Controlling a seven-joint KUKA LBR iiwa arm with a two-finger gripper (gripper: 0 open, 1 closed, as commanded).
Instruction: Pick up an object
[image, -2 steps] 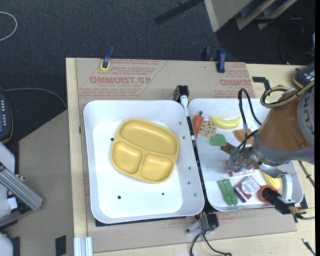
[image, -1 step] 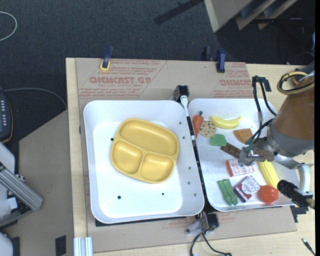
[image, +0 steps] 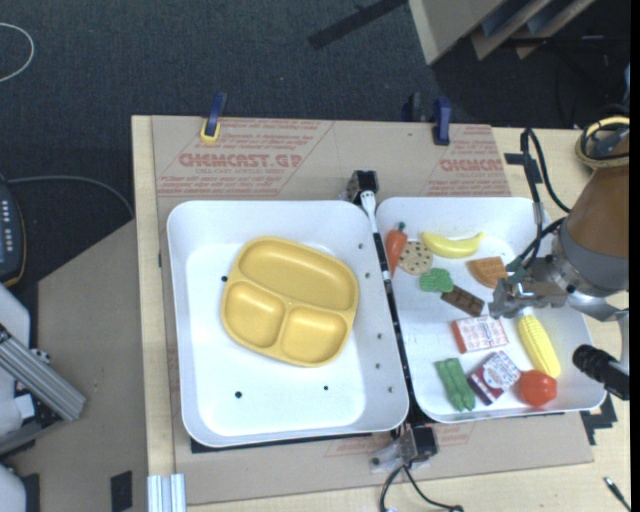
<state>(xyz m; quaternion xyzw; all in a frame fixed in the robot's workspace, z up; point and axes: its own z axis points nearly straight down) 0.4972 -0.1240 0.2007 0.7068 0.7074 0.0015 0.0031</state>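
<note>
I see my pincer (image: 512, 292) low in the right bin (image: 420, 395), grip state unclear, beside a toy corn cob (image: 538, 343): light, rigid, best gripped mid-length.

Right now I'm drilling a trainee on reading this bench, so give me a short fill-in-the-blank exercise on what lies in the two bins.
1. The yellow divided plate lies in the ____ bin.
2. The banana lies in the ____ bin.
3. The tomato at the right bin's near edge is ____ in colour.
4. The gripper hangs over the ____ bin.

Missing words: left; right; red; right
</note>
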